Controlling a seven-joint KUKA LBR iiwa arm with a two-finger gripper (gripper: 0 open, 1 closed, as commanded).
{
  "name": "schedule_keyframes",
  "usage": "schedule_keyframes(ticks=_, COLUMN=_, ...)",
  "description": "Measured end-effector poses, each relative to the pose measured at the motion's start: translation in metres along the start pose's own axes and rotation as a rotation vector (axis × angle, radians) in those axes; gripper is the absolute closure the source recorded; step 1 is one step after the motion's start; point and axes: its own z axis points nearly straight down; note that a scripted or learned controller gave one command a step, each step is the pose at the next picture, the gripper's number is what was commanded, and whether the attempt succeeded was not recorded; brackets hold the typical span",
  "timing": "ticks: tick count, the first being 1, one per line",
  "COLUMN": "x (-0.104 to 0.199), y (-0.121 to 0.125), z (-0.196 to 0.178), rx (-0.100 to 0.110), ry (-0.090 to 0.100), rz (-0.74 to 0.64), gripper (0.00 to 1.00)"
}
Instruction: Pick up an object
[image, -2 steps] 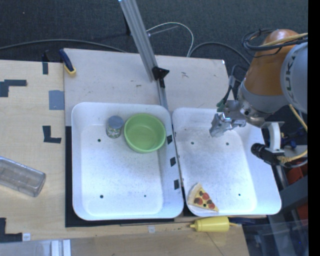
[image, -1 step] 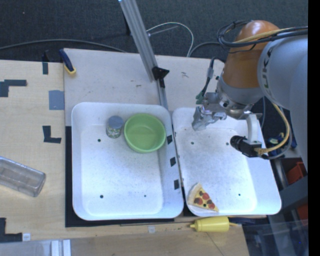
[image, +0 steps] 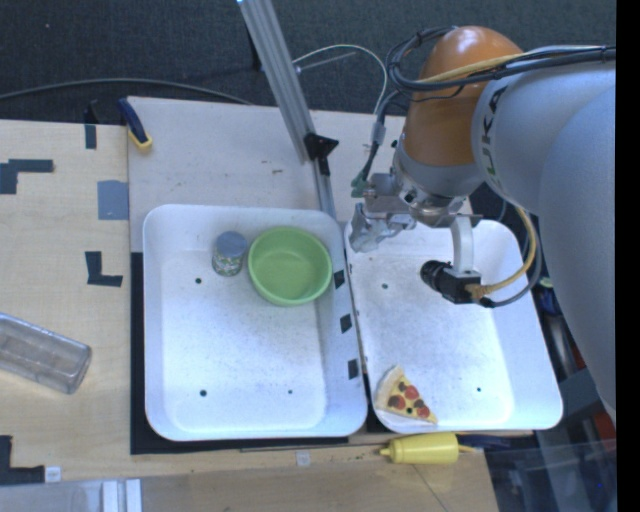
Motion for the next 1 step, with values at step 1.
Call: schedule_keyframes(ticks=1, x=0.0433, y=0.0112, z=0.009, rx=0.001, ry=-0.001, rz=0.001, gripper=1.0)
